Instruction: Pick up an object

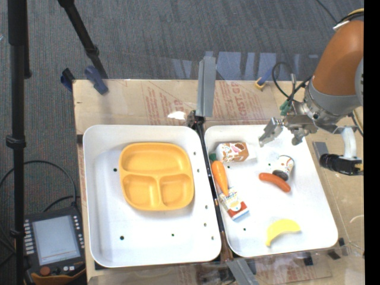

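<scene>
In the right bin (pixel 314 218) several small things are lying spread out, any of them open to picking. A carrot (pixel 219 177) is lying along the bin's left wall, and just below it a small carton with red and blue print (pixel 235 205) is resting at a slant, its upper end touching or nearly touching the carrot's lower tip. Above the carrot, near the bin's far left corner, a small brown and white carton (pixel 232 152) is lying on its side. Toward the middle a red sausage (pixel 275 181) is lying at a slant, with a small white and black item (pixel 284 167) just above it, touching or almost so; its kind is too small to tell. A yellow banana (pixel 281 231) is sitting well apart from these, near the bin's near right corner.

The jaws (pixel 283 132) are hanging over the far edge of the right bin, spread wide apart with nothing between them, one finger (pixel 268 133) pointing toward the brown and white carton. The arm (pixel 338 64), grey with an orange band, is reaching in from the right.

In the left bin (pixel 107 230) a yellow divided plate (pixel 157 176) is lying flat near the middle. Both bins are sitting side by side on the surface (pixel 136 103), which is showing pale board with red print behind them.
</scene>
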`<state>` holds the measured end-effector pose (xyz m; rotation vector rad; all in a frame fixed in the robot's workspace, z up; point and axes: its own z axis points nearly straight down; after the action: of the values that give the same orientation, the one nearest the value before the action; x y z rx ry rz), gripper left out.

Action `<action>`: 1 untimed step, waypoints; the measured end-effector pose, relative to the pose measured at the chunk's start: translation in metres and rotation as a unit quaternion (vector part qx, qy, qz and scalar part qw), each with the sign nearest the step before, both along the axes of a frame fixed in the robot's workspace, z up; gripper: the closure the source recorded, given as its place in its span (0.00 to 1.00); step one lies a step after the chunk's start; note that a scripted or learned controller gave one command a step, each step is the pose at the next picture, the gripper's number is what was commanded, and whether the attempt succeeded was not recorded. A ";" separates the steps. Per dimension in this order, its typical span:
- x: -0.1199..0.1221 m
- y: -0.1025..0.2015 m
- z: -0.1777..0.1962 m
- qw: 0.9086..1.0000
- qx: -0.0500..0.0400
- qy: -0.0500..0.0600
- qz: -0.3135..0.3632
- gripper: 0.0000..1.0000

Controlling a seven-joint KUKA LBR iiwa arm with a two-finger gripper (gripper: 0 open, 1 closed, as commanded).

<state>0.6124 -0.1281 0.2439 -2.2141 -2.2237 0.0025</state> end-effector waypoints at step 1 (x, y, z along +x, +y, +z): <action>-0.047 -0.042 -0.067 0.999 0.000 0.001 -0.045 0.00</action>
<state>0.5653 -0.1700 0.1772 -2.3107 -2.1216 0.0030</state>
